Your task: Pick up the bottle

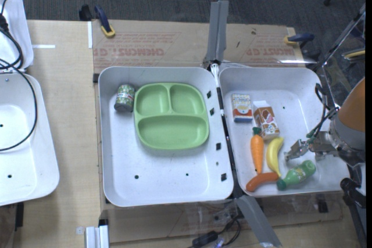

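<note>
A cardboard-topped bench (163, 43) carries two shallow white bins side by side, set against dark grey carpet at the top of the view, with blue clamps (104, 21) pinning the cardboard at its far edge and part of a white fixture with black cables along the left side. In the right bin (290, 87), the green bottle (297, 175) lies on its side near the front wall, its long axis running at a shallow slant across the bin: the darker capped end points toward the front left, the body rising slightly toward the right. Just above it the arm's gripper (295, 150) hangs low over the bin floor, its metal fingers slightly spread with nothing between them, close to the bottle but apart from it. A banana (273, 155) stands lengthwise immediately left of the gripper, a carrot (257, 151) beside that, and a red-orange sausage (261, 182) lies touching or nearly touching the bottle's capped end. Two small cartons (242, 107) (266, 121) sit farther back. The left bin (116, 171) holds a green divided plate (171, 115) and a small can (124, 98) just beside the plate's left rim.
</note>
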Controlling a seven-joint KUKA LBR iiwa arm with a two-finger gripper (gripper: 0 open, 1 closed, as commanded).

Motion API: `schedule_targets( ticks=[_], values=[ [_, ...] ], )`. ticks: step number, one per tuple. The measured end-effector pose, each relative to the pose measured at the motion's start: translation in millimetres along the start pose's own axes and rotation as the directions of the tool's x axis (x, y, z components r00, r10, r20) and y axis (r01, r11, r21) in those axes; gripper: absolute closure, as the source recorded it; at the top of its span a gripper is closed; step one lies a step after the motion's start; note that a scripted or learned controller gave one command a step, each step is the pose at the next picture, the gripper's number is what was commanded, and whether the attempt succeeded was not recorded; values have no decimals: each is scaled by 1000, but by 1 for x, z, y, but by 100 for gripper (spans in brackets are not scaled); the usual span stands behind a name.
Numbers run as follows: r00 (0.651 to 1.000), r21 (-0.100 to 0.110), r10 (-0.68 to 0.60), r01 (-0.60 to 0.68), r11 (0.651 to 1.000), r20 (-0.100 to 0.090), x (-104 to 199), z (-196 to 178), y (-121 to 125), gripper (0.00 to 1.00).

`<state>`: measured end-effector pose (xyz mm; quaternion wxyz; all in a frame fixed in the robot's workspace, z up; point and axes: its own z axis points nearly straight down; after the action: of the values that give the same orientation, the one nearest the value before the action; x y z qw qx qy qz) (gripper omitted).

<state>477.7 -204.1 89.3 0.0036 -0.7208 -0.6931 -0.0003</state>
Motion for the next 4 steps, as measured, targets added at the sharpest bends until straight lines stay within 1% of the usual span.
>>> schedule_targets(
  ticks=[1,2,3,4],
  values=[
    [1000,1,20,-20,1000,3,24,1,-2,0],
    [999,-1,44,-44,999,4,14,0,-1,0],
    [998,0,67,-67,998,0,2,0,0,0],
    [930,-2,367,-367,930,3,29,0,-2,0]
  ],
)
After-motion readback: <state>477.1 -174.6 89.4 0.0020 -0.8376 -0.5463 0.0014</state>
